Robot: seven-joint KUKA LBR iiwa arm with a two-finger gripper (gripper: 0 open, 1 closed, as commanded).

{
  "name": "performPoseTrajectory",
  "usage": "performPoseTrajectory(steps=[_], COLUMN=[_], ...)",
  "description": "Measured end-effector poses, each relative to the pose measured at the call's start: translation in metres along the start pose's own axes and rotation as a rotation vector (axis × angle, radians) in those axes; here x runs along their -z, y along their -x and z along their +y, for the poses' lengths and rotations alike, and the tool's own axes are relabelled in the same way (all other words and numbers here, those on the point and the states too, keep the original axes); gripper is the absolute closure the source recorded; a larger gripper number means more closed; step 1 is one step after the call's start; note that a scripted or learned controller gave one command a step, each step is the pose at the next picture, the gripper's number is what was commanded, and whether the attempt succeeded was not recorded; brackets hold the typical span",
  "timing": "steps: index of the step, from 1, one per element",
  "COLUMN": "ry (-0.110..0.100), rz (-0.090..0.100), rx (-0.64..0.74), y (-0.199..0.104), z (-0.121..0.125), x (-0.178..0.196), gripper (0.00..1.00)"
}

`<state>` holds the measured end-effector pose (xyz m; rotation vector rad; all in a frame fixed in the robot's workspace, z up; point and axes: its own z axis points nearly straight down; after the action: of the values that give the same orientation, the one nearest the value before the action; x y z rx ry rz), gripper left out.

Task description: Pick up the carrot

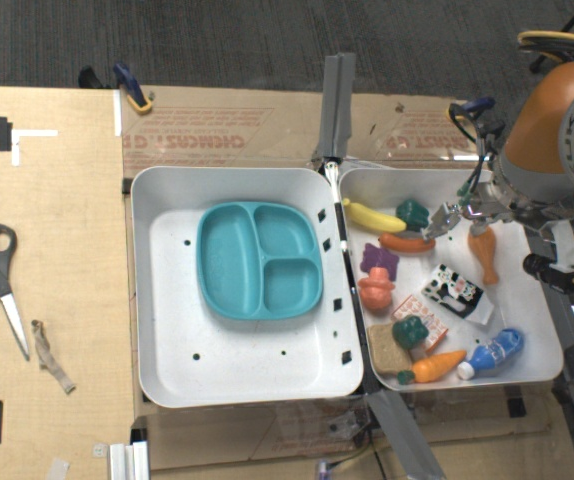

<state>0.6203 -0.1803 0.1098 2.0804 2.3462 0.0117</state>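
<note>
Starting at the lower right of the frame, I see the carrot (437, 367) lying untouched along the right bin's (537, 368) near edge; higher up, my gripper (445, 220) hovers by the red pepper (407, 243), apparently spread and empty, so the pick remains undone.

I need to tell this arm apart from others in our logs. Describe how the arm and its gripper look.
The arm is bulky and rounded, grey with a broad orange band above the wrist. Dark cables loop beside it, with a blue clip near the top. The gripper is small, metallic and silvery, far slimmer than the arm's body.
</note>
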Motion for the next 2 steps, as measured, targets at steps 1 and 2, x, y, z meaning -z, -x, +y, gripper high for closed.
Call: performPoseTrajectory(steps=[1, 2], ry=[-0.011, -0.013], rz=[-0.003, -0.003], rx=[-0.19, -0.262], y=[-0.159, -0.11], z=[0.043, -0.016], x=[0.081, 0.081], gripper=[0.0, 0.0])
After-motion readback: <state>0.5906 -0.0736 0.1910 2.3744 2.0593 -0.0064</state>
